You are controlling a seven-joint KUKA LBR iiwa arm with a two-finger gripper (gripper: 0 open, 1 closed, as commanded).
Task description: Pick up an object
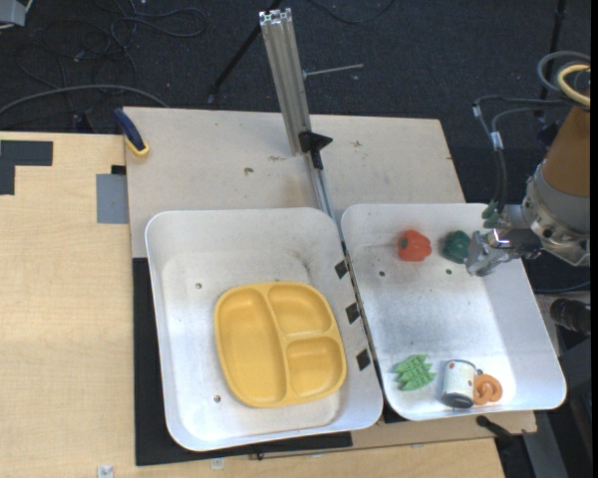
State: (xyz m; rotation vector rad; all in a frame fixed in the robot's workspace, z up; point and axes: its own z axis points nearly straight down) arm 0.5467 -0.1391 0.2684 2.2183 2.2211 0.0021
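In the right bin (448, 317) lie a red tomato-like toy (413, 246), a dark green round toy (455, 245), a green leafy toy (414, 371), a small silver can on its side (457, 381) and an orange ring-shaped piece (487, 389). My gripper (481, 258) hangs at the bin's far right side, just right of the dark green toy and close to touching it. Nothing shows between its fingers.
The left bin (179, 267) holds a yellow divided plate (279, 343). An upright aluminium post (289, 78) stands behind the bins. Black clips (351, 312) sit along the seam between the bins. Cables hang near the arm at the right.
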